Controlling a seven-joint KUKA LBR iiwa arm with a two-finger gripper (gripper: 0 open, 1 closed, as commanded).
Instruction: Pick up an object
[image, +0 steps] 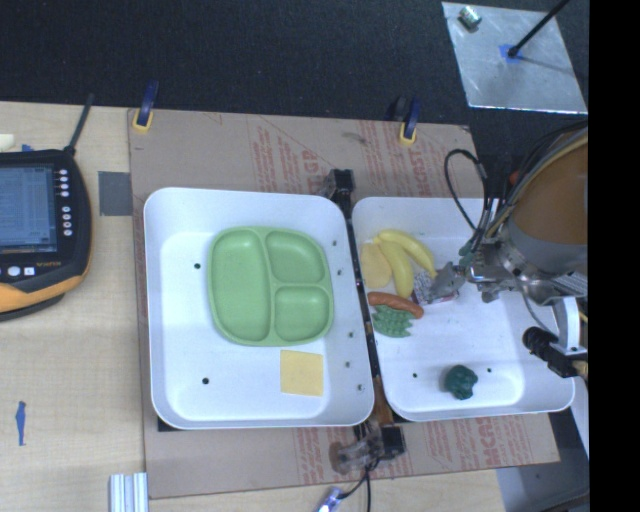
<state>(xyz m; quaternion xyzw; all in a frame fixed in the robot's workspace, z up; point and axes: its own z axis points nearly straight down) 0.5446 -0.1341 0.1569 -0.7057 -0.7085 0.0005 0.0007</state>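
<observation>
White bins sitting side by side. Left bin (170, 300) is carrying a green divided plate (270, 285) and a yellow cheese slice (302, 372) just below it. Right bin (500, 395) is holding bananas (405, 255), a hot dog (395, 302), a green leafy piece (392, 322) and a broccoli floret (460, 381) near the front wall, well apart from the rest. Gripper (440, 285) is hanging over the right bin, just beside the bananas and hot dog. Finger state: can't tell, too blurred.
</observation>
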